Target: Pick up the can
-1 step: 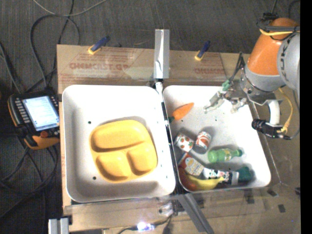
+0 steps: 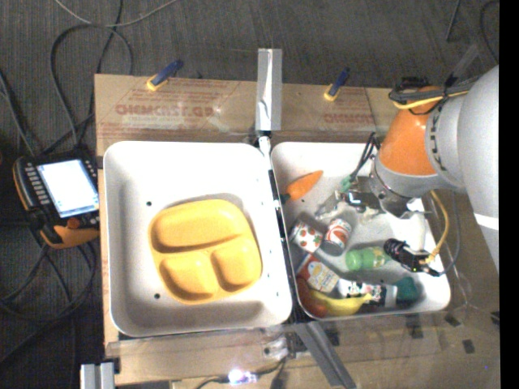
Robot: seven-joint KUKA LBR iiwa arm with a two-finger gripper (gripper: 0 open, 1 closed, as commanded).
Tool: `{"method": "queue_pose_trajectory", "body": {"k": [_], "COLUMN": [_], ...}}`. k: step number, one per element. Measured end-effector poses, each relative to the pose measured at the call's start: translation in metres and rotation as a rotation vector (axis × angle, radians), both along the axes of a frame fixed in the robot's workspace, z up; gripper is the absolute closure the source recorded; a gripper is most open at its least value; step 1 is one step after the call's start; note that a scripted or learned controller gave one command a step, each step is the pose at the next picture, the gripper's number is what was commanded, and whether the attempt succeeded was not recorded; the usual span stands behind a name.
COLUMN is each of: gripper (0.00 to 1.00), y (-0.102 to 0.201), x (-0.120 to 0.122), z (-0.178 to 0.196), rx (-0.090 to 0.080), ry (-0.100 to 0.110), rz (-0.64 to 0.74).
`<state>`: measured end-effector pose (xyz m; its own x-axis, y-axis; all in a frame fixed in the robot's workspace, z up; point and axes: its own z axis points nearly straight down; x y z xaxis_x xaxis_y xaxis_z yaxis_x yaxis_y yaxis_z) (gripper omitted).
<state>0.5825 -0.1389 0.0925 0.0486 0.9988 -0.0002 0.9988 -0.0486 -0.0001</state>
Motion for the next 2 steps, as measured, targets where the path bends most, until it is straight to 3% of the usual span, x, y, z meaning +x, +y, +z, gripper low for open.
{"method": "queue_pose_trajectory", "body": {"k": [1, 2], "gripper": [0.00, 1.00], "y": [0.0332, 0.0333], "x": [-0.0339, -0.0341], "z": [-0.0026, 0.0038], "rx": [-0.007, -0.004], "ry": [-0.015, -0.010], "rz": [-0.016, -0.017]}}
